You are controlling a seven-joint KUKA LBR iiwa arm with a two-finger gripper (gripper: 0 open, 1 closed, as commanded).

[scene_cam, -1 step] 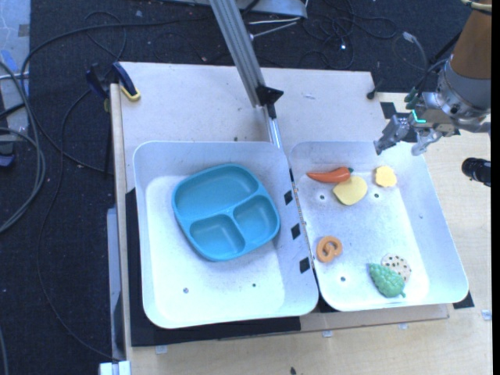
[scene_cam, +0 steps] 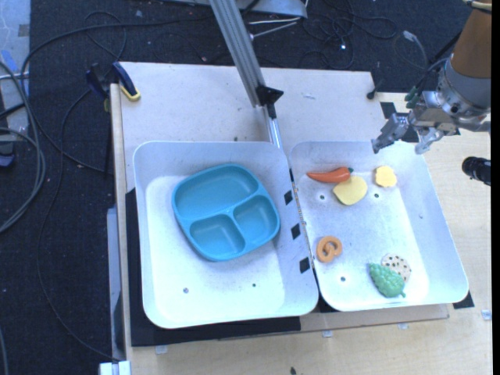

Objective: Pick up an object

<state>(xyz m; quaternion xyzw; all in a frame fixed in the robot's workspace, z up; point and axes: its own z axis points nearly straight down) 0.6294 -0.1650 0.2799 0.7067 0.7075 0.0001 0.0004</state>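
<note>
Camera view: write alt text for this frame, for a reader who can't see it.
The grey arm's claw hangs above the far edge of the right bin, holding nothing visible. That bin contains a red chili, two yellow pieces, a pretzel, a cookie and a green toy. The left bin holds a blue divided plate.

Grey arm [scene_cam: 461,92] with orange band, metal wrist hardware.
</note>
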